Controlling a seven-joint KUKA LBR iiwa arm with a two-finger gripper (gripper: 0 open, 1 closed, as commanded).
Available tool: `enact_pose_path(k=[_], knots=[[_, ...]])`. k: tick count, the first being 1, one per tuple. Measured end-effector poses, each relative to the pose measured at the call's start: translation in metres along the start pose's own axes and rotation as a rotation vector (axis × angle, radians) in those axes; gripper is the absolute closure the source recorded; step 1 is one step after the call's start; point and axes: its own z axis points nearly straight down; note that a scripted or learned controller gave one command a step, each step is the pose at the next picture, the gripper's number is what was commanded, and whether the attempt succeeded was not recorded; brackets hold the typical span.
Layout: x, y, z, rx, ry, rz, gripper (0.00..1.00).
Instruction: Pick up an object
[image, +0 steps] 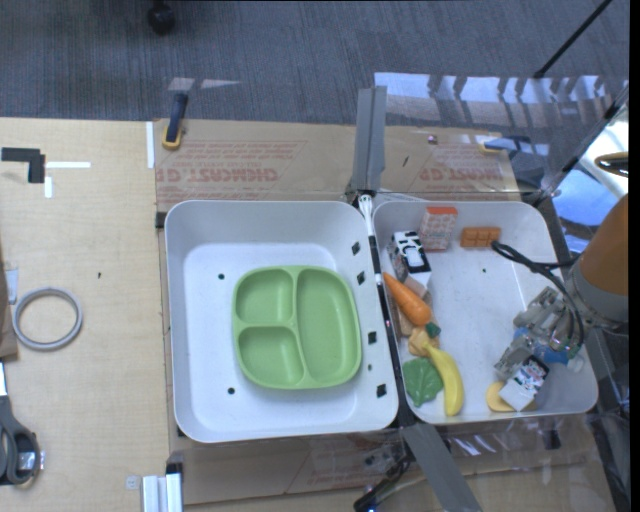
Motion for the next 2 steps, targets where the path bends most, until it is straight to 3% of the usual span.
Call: enact_pose_path(k=[1,2], knots=[[-0.005,0.001,-0.001,-0.001,-0.002,0.079,0.00],[0.058,0.105,0.000,0.001,0.001,0.233,0.00]])
